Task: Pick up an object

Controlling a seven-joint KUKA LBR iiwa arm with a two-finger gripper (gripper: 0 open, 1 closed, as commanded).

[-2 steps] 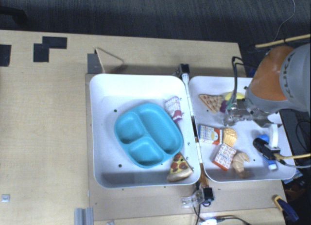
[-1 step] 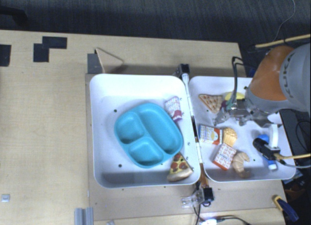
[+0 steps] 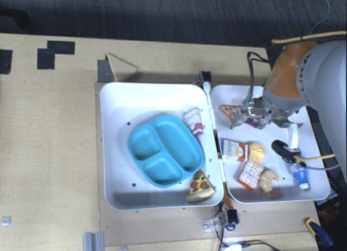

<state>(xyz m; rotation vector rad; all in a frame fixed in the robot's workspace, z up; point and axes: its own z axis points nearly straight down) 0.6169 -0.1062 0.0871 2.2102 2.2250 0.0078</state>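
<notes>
Gripper [image 3: 250,115] low in the right bin [image 3: 320,190], upper part. Pizza slice [image 3: 229,111] lies just to its left in view, seemingly touching, point aimed toward the gripper. I can't tell the opening or any hold from here

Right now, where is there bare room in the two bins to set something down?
Left white bin: bare floor along the far and left walls, around the blue divided plastic tray. Right white bin: crowded; the tool hangs over the pizza slice toy, with small packets across the middle.
</notes>
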